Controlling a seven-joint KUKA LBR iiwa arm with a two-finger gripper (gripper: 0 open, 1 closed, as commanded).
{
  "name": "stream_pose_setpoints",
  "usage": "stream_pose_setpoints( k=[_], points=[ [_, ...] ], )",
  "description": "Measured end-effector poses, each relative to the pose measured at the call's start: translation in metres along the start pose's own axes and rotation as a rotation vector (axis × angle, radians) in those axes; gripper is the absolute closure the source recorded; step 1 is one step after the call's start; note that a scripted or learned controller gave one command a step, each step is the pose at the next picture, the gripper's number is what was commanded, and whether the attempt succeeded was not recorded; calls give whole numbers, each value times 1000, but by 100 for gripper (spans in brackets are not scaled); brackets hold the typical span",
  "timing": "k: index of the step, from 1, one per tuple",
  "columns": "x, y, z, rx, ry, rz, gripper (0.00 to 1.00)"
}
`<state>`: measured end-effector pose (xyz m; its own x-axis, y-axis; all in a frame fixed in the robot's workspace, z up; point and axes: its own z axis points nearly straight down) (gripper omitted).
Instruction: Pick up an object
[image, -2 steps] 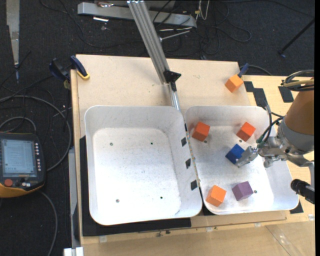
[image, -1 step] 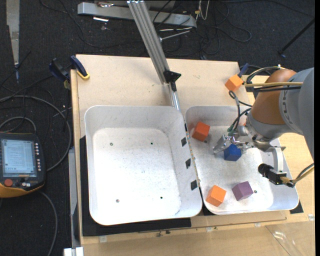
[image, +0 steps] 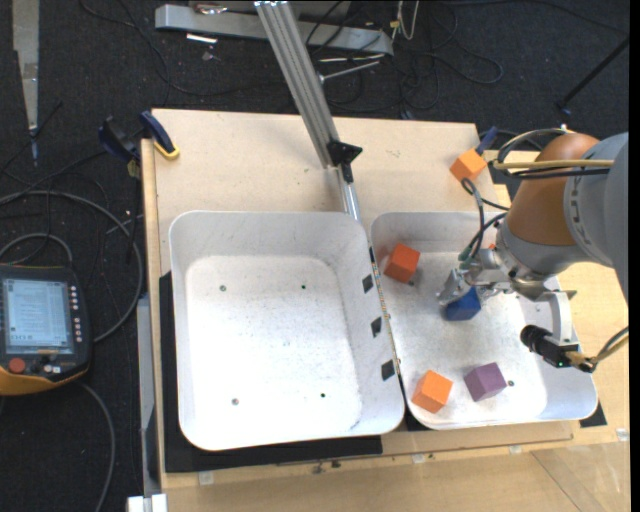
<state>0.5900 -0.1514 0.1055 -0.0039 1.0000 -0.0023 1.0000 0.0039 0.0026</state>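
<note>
Down in the right bin (image: 560, 405), gripper (image: 466, 290) low over a blue block (image: 462, 307) near that bin's middle. Touching or just above it, hard to say; whether open or shut cannot be told, so no grasp to claim (metal parts crowd the block's top). Elsewhere in the same bin: one orange block (image: 402, 263) toward the far left corner, another orange block (image: 432, 390) at the near left, a purple block (image: 485, 381) just right of that one. A third orange cube (image: 467, 165) out on the bench (image: 250, 160), beyond the bin's far edge. Left bin (image: 185, 240) with nothing but specks. Judged from this: reach made, blue block apparently the target, still resting on the bin floor. Left to do: a firm close and a lift clear.
</note>
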Motion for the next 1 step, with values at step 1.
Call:
stream_pose_setpoints(
  k=[1],
  points=[
    [102,36,-95,-7,4,-7,100]
  ],
)
